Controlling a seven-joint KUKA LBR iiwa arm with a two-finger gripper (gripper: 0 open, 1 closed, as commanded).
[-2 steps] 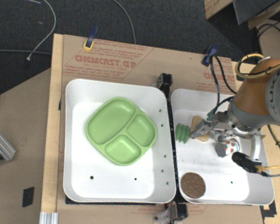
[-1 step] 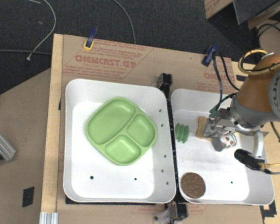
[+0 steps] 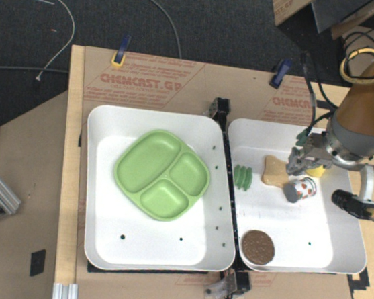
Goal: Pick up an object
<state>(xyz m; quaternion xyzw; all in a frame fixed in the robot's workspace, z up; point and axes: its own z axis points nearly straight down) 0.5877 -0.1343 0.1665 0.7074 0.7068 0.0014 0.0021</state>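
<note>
Tan object — gripper just beside it, right bin.

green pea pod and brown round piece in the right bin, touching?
Apart. The camera view shows the green pea pod near the right bin's left wall, and the brown round piece at its front edge, with bare white floor between them.
</note>
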